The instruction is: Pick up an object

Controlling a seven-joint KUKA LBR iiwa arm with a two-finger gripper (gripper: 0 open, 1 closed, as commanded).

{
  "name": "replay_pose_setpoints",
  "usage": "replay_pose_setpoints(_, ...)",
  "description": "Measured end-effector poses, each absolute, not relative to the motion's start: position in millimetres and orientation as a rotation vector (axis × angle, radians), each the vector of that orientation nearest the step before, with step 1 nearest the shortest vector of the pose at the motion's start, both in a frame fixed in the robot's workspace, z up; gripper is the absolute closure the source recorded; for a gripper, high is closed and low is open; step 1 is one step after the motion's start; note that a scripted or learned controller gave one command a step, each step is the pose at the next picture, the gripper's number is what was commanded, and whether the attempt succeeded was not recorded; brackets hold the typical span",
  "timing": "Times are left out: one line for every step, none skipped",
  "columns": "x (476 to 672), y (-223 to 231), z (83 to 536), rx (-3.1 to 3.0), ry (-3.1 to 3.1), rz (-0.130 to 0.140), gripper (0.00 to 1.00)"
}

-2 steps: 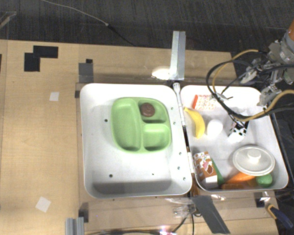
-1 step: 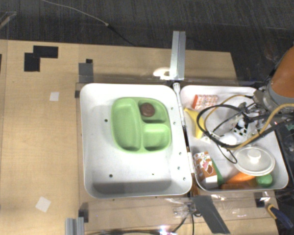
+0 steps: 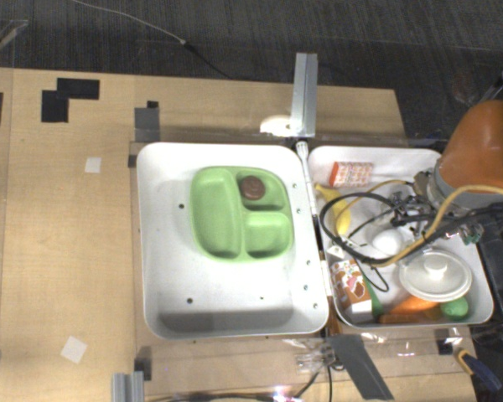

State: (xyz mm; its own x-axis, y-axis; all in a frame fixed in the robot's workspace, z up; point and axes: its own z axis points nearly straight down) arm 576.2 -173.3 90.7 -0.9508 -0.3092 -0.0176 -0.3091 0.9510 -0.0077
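We see the arm (image 3: 484,153) reaching in over the right bin (image 3: 483,308), its gripper (image 3: 402,208) low among looped cables (image 3: 360,224), and we cannot tell how it stands or whether it has hold of anything. Beneath and around it lie a small red-and-white box (image 3: 351,173), a banana (image 3: 342,217), a white lidded bowl (image 3: 436,276), a carrot (image 3: 412,306) and a printed packet (image 3: 350,281). In the left bin (image 3: 163,224) rests a green divided tray (image 3: 235,216) with a brown round object (image 3: 252,188) in its upper right compartment.
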Motion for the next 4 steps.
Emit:
replay_pose_setpoints(648.4,-191.7,89.2,-0.285,3.117,-0.003,0.0)
replay_pose_setpoints(574.2,-164.8,90.6,-0.088,3.126,-0.004,0.0)
replay_pose_setpoints(633.2,-113.0,91.4,-0.167,3.118,-0.011,0.0)
replay_pose_setpoints(606.7,-111.4,90.2,0.044,3.124,-0.01,0.0)
